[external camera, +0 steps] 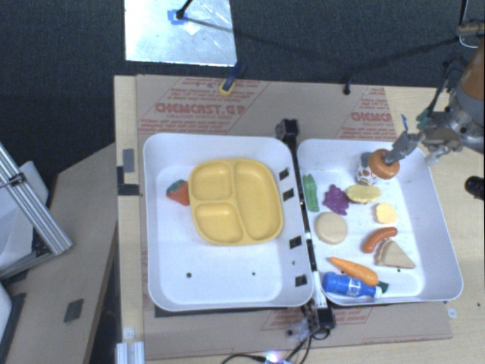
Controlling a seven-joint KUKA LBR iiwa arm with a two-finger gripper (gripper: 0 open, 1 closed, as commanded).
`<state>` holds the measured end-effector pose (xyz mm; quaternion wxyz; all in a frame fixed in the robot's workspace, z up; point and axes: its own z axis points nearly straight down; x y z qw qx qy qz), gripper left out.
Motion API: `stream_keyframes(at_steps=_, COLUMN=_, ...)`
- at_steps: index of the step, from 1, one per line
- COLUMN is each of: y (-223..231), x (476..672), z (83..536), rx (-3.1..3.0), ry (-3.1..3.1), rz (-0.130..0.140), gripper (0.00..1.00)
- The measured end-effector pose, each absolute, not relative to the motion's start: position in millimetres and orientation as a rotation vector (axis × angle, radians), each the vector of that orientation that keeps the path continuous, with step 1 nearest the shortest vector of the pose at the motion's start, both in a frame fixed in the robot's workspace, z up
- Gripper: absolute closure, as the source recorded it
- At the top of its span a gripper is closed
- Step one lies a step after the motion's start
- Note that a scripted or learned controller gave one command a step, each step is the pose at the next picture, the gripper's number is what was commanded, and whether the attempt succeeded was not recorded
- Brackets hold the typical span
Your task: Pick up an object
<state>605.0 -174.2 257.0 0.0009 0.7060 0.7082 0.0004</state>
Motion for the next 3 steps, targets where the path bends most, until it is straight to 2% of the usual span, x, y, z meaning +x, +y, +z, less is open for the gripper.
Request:
stream_keyframes(at_steps=2, y=-170, x=598.0, z=137, rx=2.222, ry=2.226, rz=-0.002, gripper=0.00)
stream_keyframes(at_steps=3, y=-171, x=603.1, z=106, rx=2.211, ry=2.214, rz=0.013, gripper=0.00)
